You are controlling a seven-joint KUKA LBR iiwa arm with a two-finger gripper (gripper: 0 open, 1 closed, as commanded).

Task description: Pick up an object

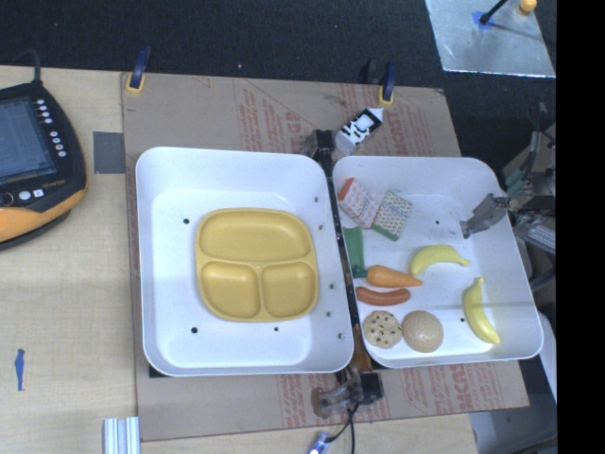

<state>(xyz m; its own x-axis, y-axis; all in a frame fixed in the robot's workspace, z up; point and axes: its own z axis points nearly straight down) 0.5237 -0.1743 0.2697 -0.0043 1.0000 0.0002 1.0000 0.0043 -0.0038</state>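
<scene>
Tool (485,213): at right bin's (501,353) upper-right edge, low over the white floor, nothing seen betw. fingers; open/closed state n/a, can't tell at this res.

Nearest item: curved yellow banana (440,257), just below-left of tool, long axis approx. left-right, near end tipped toward tool.

2nd banana (480,312): further down, by right wall, long axis approx. up-down.

Others, more to the left: carrot (392,276), sausage (383,296), cookie (382,329), round bun (423,331), green piece (354,251), two small packets (376,208).

Left bin (161,329): yellow divided tray (256,262).

Surface: cardboard sheet (236,112) on wood table (57,348), clamped at back. Pendant (33,164) at far left.

Room: bananas apart from neighbours; 2nd one close to wall.
</scene>
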